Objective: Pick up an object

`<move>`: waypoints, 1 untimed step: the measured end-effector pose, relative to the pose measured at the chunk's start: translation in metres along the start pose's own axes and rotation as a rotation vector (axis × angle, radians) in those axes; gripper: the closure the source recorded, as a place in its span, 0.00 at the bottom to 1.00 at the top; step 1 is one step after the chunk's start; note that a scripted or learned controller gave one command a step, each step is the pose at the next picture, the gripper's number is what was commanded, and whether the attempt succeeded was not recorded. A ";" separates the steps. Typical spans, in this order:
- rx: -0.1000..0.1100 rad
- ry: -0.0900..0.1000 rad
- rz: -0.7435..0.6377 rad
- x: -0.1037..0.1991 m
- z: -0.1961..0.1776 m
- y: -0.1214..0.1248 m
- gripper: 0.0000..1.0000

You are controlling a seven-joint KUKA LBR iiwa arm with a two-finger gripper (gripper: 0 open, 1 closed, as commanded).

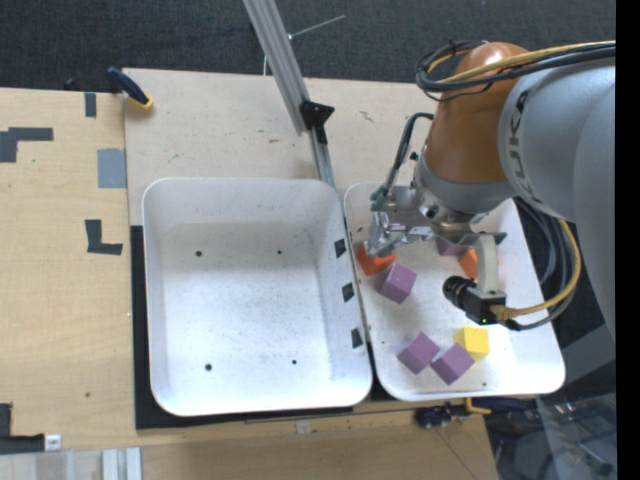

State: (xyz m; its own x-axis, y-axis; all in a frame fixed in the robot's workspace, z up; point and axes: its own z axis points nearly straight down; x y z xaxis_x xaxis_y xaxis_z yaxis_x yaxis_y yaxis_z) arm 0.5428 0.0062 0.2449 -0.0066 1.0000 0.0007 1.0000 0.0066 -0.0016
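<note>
tool (378,246) down in right bin (530,363), just over orange block (374,262); can't tell how far open or whether gripping; purple blocks (397,282) and yellow block (476,341) also there

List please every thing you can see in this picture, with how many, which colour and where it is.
shallow white plastic bins: 2, white, side by side on the bench
purple blocks: 3 clear, purple, right bin; one mid, two near its front edge
yellow block: 1, yellow, right bin, front, beside a purple block
orange object: 1, orange, right bin, left side, under the gripper
pinkish object: 1, partly hidden by the arm, right bin
metal pole: 1, grey, behind the bins
gripper: 1, grey, over the orange object
</note>
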 end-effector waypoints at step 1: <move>0.000 0.000 0.001 0.046 0.012 0.022 1.00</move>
State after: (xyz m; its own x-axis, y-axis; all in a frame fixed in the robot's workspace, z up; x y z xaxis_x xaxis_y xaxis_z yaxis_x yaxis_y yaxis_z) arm 0.5640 0.0526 0.2327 -0.0055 1.0000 0.0003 1.0000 0.0055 -0.0020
